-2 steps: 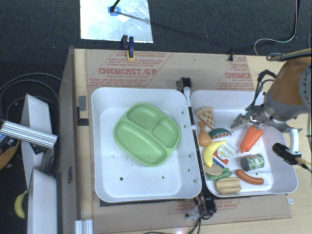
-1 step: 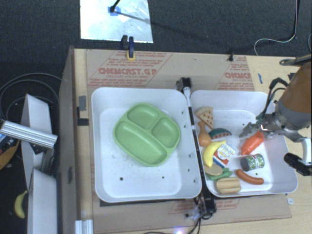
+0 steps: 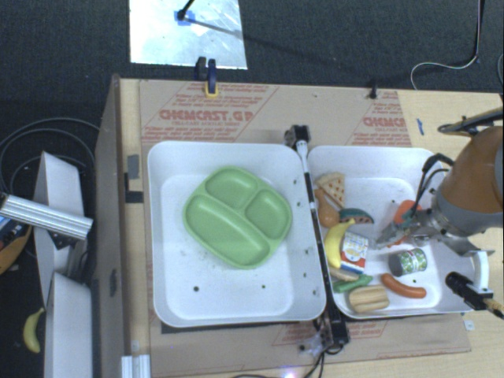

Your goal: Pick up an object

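The gripper point(image 3: 391, 235) hangs low in the right bin point(image 3: 370, 168); whether its jaws are open, I cannot tell. The can point(image 3: 409, 261) beside it looks light, stiff and slick, best pinched across its sides

— Where is the grey KUKA arm with the orange band point(image 3: 475, 186) positioned?

— It enters from the right side of the camera view. The broad orange band sits uppermost, with the grey wrist section directly beneath it, angled down and to the left.

— And the metal two-finger gripper point(image 3: 391, 236)?

— It projects leftward from the grey wrist, low over the right bin. The slim metallic fingers point(image 3: 399, 229) run nearly horizontal, pointing left, tips converging close together.

— Anything held between them?

— From where I stand, no item can be confirmed between the tips; whether they are parted or closed cannot be determined.

— Cabling?

— Dark cables loop along the wrist's left flank.
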{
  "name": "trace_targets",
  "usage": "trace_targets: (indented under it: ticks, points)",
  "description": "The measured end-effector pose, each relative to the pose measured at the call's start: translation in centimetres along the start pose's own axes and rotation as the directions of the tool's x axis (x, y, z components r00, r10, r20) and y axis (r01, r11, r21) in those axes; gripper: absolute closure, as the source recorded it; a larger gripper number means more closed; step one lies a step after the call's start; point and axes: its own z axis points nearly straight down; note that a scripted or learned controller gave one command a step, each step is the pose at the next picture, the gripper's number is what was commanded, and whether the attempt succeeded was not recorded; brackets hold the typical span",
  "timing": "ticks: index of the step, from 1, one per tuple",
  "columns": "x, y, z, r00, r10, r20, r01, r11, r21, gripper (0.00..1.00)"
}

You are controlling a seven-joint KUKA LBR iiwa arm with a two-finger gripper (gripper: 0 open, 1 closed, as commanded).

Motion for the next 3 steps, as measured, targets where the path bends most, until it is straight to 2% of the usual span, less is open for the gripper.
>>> trace_targets:
  ticks: [1,2,3]
  points:
    - [-1.5,6.6,0.3,1.0,-0.007,-0.001,0.007,1.0,0.001,0.0]
    - [-1.5,6.4,-0.7,1.0,-0.006,-0.004,0.006,1.0,0.004,1.0]
    - [4.7,9.3,0.4,1.0,-0.01,-0.005,0.01,1.0,0.005,1.0]
